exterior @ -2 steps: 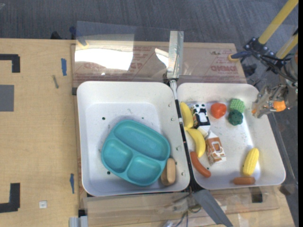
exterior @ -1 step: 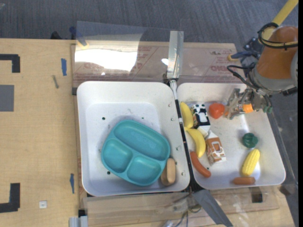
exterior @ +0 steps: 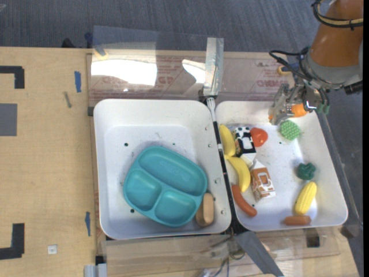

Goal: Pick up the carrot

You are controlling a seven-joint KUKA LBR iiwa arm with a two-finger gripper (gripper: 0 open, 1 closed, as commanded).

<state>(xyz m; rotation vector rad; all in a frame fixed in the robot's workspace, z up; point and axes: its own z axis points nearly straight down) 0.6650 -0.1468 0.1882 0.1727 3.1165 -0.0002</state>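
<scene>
The carrot (exterior: 298, 110) shows as a small orange body at the far right corner of the right bin (exterior: 331, 154), with a ribbed green tuft (exterior: 290, 130) just below it. My gripper (exterior: 294, 107) hangs under the orange-banded wrist at that corner, and its fingers (exterior: 279, 109) are shut on the orange body, held slightly above the bin floor. Most of the carrot's length is hidden by the gripper's metal parts.
The right bin also holds two bananas (exterior: 241, 172), a red tomato (exterior: 259, 136), a black-and-white toy (exterior: 245, 138), a small carton (exterior: 262, 183), two sausages (exterior: 244, 201), a corn cob (exterior: 305, 196) and a dark green piece (exterior: 305, 170). In the left bin (exterior: 115, 126) lie a teal divided plate (exterior: 166, 184) and a bread roll (exterior: 205, 208).
</scene>
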